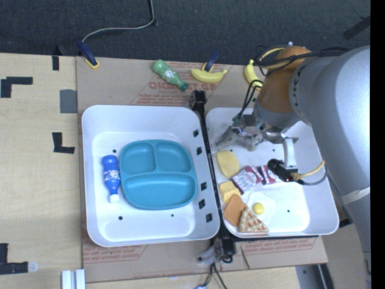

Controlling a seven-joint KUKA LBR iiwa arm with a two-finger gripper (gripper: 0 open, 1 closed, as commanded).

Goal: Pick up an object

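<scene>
I note the pale yellow cheese piece [227,162] lying loose in the right bin [313,218], just below my hand [240,136]; nothing is gripped, its state I cannot tell, so pickup remains outstanding

I'm looking at a lab test bench: two white bins [90,161] on taped cardboard [114,86], loose cable [129,26] across dark carpet, toy food like a plastic banana [209,74], black marker shapes [60,143] on plywood.
</scene>
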